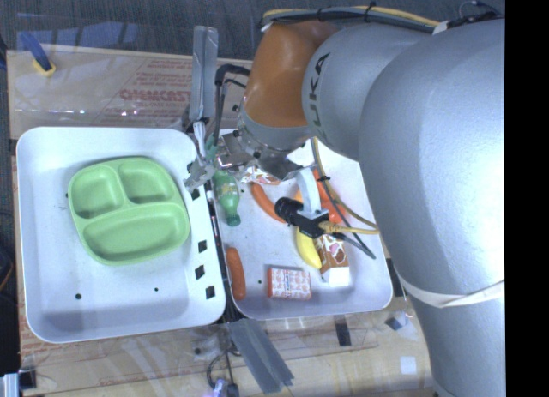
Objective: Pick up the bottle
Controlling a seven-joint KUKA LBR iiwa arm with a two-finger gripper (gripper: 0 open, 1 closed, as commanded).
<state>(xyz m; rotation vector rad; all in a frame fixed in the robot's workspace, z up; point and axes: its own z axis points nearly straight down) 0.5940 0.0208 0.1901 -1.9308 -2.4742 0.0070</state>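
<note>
The fingers [213, 162] are seen low at the right bin's [364, 301] far-left corner; their opening cannot be told. The green bottle [228, 198] lies just nearward of them, touching or nearly so, long axis running far-to-near. A carrot [264, 201], banana [307, 248] and sausage [235, 272] lie close by.

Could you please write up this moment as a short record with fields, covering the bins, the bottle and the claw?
left bin: white, holding a green divided plate
right bin: white, holding mixed items
bottle: green, lying in the right bin near its left wall
claw: right at the bottle's upper end; grip on it not confirmed
other items: banana, small red box, orange carrot-like piece
arm: grey with orange band, reaching in from the right
</note>
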